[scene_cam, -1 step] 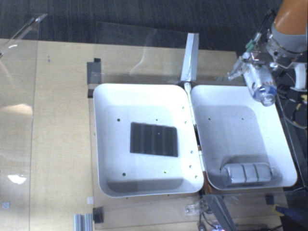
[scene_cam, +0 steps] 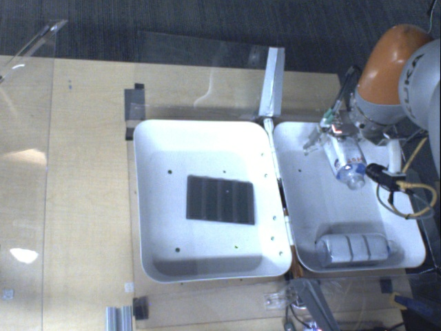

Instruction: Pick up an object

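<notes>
Fingers of the gripper (scene_cam: 329,131), state I cannot tell, hover over the right bin (scene_cam: 303,205); a clear plastic bottle (scene_cam: 346,165) lies just nearer, long axis running near-right.

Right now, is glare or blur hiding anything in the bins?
Camera view: reflections streak the clear panel at left, away from the bins; the dark ridged pad reads sharp; the grey block sits in soft shadow; the clear bottle under the gripper is washed-out and blurry.
</notes>
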